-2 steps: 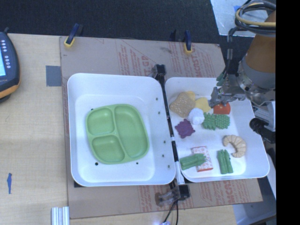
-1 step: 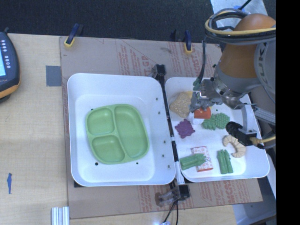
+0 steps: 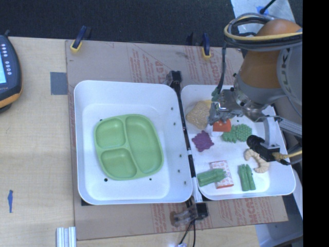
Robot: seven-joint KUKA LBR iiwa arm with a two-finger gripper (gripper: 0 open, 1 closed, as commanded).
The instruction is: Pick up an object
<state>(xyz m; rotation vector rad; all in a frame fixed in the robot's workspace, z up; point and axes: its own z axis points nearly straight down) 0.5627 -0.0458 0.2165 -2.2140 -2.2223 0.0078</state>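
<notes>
Over the right bin (image 3: 288,187), my jaws (image 3: 222,118) hang just above the orange block (image 3: 222,125); I cannot tell their state. Nothing lifted yet.

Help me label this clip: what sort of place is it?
Likely a robotics lab bench: a grey arm over two white bins, toy items, and a control pendant on the table.

Two shallow white plastic bins (image 3: 82,138) sit on a pale wood table (image 3: 36,153). The left holds a light green divided plate (image 3: 128,147). The right holds a purple spiky toy (image 3: 203,141), a small red block (image 3: 222,126), a dark green knobbly piece (image 3: 237,134) and a tan round sponge (image 3: 198,115).
</notes>
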